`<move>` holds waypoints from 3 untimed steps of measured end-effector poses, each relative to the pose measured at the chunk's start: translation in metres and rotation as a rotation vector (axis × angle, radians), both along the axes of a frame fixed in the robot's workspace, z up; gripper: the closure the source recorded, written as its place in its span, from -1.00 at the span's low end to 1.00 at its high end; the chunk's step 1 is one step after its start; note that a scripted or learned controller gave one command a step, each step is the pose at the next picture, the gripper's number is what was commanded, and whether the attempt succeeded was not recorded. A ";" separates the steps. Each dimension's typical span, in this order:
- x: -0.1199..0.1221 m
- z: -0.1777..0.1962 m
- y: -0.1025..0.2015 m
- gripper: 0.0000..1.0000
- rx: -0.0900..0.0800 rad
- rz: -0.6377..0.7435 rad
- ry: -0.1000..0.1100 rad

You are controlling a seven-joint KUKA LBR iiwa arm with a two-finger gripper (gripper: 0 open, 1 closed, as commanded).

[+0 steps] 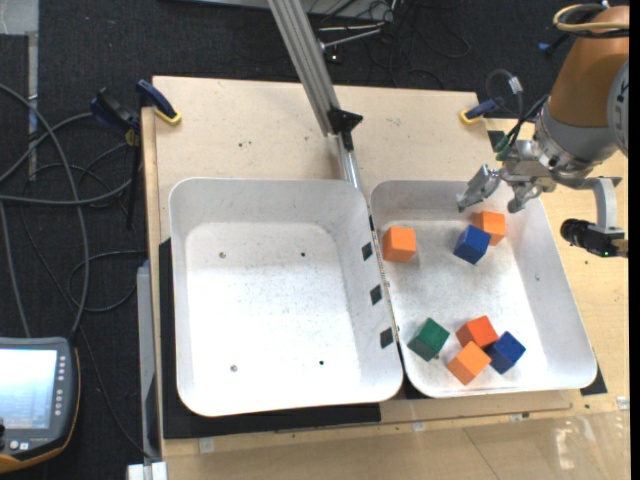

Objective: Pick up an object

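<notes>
My gripper (497,194) hangs over the far part of the right bin (555,298), its two fingers spread open with nothing between them. Just below it lies an orange cube (490,224), touching a blue cube (470,245). Another orange cube (400,242) sits to the left near the bin's inner wall. At the near end of the bin a green cube (429,338), two orange cubes (477,330) (467,362) and a blue cube (507,351) lie clustered together.
The left bin (265,293) stands beside the right one. A slanted metal rail (305,53) runs from the back down to the divide between the bins. Clamps (160,103) (480,111) grip the board's far corners. Cables lie on the floor at left.
</notes>
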State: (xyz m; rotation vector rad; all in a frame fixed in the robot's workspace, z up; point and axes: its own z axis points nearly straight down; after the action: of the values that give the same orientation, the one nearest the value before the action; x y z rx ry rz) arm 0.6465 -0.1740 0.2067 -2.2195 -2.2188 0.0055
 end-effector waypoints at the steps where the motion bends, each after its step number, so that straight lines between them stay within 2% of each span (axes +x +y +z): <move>1: 0.007 -0.053 -0.006 -1.00 0.000 0.000 -0.001; 2: 0.011 -0.084 -0.007 -1.00 -0.005 0.000 -0.019; 3: 0.012 -0.075 -0.007 1.00 -0.007 0.002 -0.021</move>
State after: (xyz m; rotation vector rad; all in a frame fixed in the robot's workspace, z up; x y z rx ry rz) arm 0.6585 -0.1814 0.1322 -2.2317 -2.2345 -0.0098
